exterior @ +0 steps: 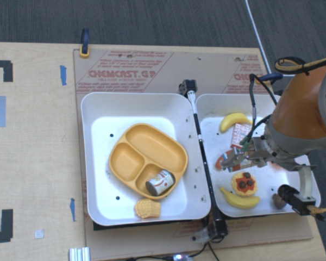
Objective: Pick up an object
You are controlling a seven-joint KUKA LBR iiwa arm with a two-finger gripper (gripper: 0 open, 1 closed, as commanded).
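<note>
Here my hand (236, 157), its state hard to tell, hovers over the light, stiff, crinkly packet (229, 160); pinch its edge.

The grey arm with its orange band (304, 110) is cut off by the right edge and covers much of the right white plastic bin (209, 110). The red-and-white packet (240, 135) is partly hidden beneath it. The end effector's (240, 159) fingers are too cluttered to read.
</note>
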